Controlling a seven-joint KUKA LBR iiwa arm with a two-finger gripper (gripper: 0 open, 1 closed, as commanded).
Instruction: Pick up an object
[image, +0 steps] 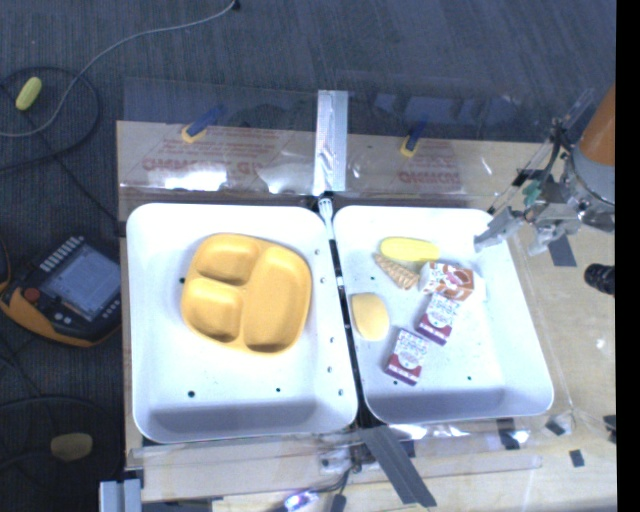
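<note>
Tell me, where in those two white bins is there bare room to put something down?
The right bin has bare floor along its right side and near edge. Its upper left is crowded with the yellow piece, waffle cone and red packets. The left bin is bare around the yellow tray, mostly at the near edge.

Left white bin (160, 400): a yellow three-compartment plastic tray (246, 291). Right white bin (500, 380): a yellow oval piece (407, 248), a ridged tan wafer (397, 269), a pale yellow disc (370, 316) and three red-and-white packets (438, 318). Gripper (500, 232) above this bin's upper right corner.
</note>
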